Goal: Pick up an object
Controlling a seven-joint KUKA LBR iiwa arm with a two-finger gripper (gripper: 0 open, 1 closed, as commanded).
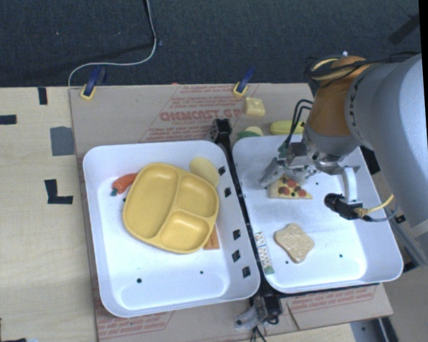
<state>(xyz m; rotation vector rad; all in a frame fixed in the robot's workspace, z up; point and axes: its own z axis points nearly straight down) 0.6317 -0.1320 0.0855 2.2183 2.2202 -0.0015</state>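
In the left bin [108, 283], the yellow plate [171, 206] blocks the middle; its near edge lies bare. In the right bin [381, 264], the bread [295, 242] and pizza slice [288, 190] leave the near right corner free.

— What do I have around the bench from up here?

— Across the top of the frame I see a dark blue-grey carpeted floor [189, 22], with a thin white cable [148, 32] looping down it at upper left.

— And lower down?

— I see a pale wooden benchtop [29, 238] with black tape marks [55, 192] on the left. A brown printed cardboard sheet [188, 110] lies over it, held at its top edge by two blue and yellow clamps [91, 84]. The light looks even and soft.
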